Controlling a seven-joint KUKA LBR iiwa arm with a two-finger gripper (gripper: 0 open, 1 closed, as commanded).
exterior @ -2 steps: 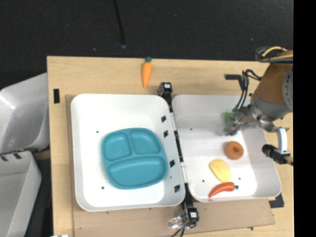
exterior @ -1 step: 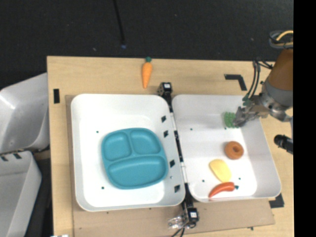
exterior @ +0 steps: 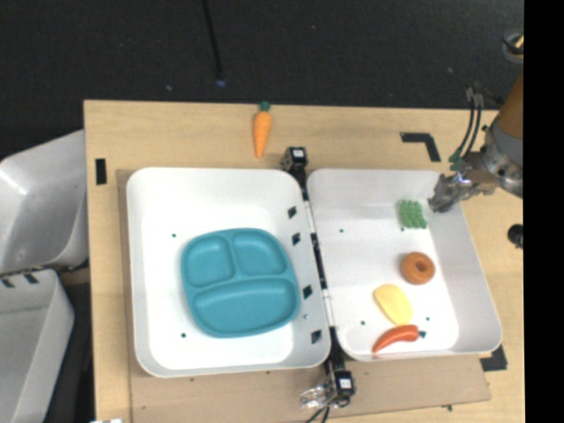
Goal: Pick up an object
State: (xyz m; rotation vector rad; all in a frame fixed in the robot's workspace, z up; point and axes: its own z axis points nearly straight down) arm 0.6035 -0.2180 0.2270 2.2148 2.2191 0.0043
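The right bin (exterior: 352, 236) holds a small green ridged piece (exterior: 411, 213) near its back right, a brown doughnut (exterior: 418, 268), a yellow piece (exterior: 393, 303) and a red chilli (exterior: 396, 337) at the front. My gripper (exterior: 446, 191) comes in from the right edge, over the bin's back right corner, just right of and above the green piece. Nothing shows between its fingers.
A blue sectioned plate (exterior: 239, 281) lies in the left bin (exterior: 150, 236). An orange carrot (exterior: 262, 129) rests on the wooden bench behind the bins. Black clips run along the seam between the bins.
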